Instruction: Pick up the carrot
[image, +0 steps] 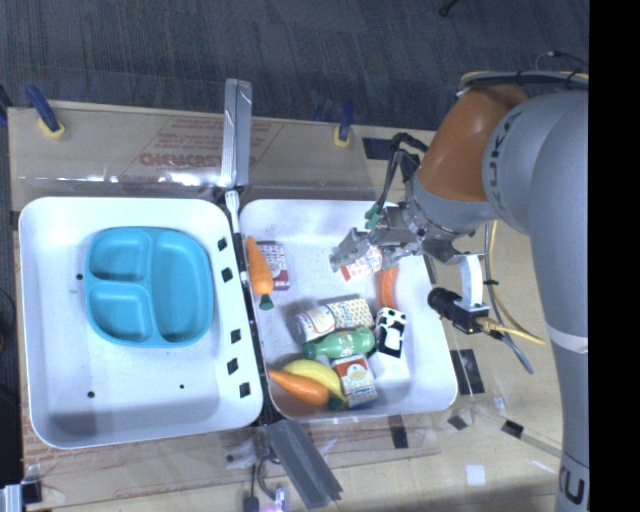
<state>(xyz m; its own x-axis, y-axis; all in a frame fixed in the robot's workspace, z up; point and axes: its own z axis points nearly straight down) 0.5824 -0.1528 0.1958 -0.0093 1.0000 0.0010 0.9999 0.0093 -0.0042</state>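
A carrot (258, 267), orange with a green end, lies along the left wall of the right bin (430, 375), partly over a small red and white packet (275, 266). A second orange carrot-like piece (386, 288) lies upright in the image near the bin's right side. My gripper (352, 250) hangs over the upper middle of the right bin, right of the carrot and apart from it. A small red and white item (364, 265) sits directly at the gripper's tip; whether it is gripped is unclear.
The right bin also holds a can (330, 317), a green bottle (340, 345), a black and white item (390, 332), a banana (312, 372), an orange piece (298, 388) and a small carton (357, 381). The left bin (40, 400) holds a blue divided plate (150, 284).
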